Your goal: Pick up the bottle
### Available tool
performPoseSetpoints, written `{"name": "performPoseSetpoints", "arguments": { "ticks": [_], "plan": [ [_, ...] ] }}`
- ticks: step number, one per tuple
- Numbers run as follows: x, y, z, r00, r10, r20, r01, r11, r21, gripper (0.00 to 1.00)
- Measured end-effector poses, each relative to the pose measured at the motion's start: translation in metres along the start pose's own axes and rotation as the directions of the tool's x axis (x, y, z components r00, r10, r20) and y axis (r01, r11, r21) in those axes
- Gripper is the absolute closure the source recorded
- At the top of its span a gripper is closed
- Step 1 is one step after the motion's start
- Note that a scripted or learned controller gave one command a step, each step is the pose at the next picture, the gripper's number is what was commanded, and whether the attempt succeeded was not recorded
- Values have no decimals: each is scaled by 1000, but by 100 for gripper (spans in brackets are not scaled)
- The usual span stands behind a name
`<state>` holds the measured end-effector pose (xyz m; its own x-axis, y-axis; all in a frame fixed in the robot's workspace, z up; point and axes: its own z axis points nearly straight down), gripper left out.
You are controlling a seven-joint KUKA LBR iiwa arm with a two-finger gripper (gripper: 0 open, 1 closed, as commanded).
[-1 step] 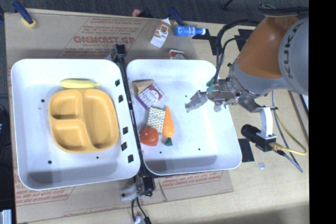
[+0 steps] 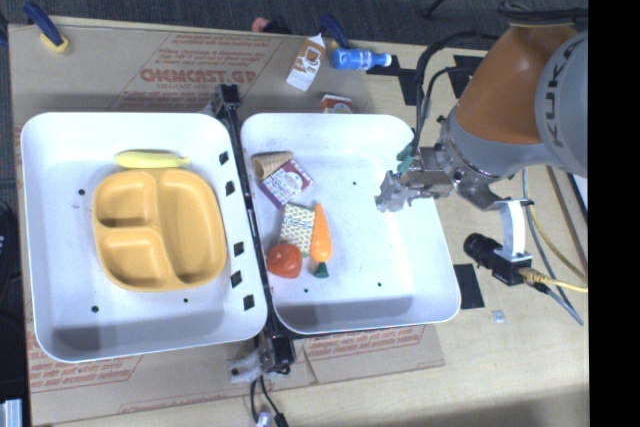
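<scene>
Arm comes in from the right, orange band up high, wrist over the right bin's [image 2: 425, 265] right side. The jaws [image 2: 388, 195] sit above bare white floor in the right half of that bin, nothing between the fingers that I can see. How far open they are: cannot tell, the tips are small and blurred from this angle.

Bottle [image 2: 358, 60] is outside both bins, lying on its side on the bench [image 2: 520, 355] beyond the right bin's far edge, blue with a white cap end pointing right. Well apart from the jaws. Just left of it a small carton [image 2: 307, 62] lies tilted on the cardboard sheet [image 2: 190, 65], and another small packet [image 2: 336, 102] sits touching the right bin's far rim.

Right bin contents, all clustered along its left side: cone-shaped item [image 2: 268, 162] at the far end, a red-and-white packet [image 2: 286, 183] touching it, a checkered packet [image 2: 297, 225] nearer, a toy carrot [image 2: 320, 233] just right of that, a tomato [image 2: 284, 260] at the near end.

Left bin [image 2: 50, 315]: yellow divided plate [image 2: 160, 227] in the middle, banana [image 2: 151, 158] just beyond its far edge.

Black clips hold the shared wall between the bins.
</scene>
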<state>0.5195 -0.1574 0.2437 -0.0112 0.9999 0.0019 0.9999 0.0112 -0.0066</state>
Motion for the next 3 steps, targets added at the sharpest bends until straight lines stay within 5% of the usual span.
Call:
{"name": "performPoseSetpoints", "arguments": {
  "ticks": [1, 2, 3],
  "plan": [
    [-32, -44, 25, 983, 185, 0, -185, 983, -2, 100],
    [-45, -44, 68, 857, 516, -2, -516, 857, 1, 100],
    [-31, -44, 97, 988, 157, -2, -157, 988, -1, 100]
  ]
}}
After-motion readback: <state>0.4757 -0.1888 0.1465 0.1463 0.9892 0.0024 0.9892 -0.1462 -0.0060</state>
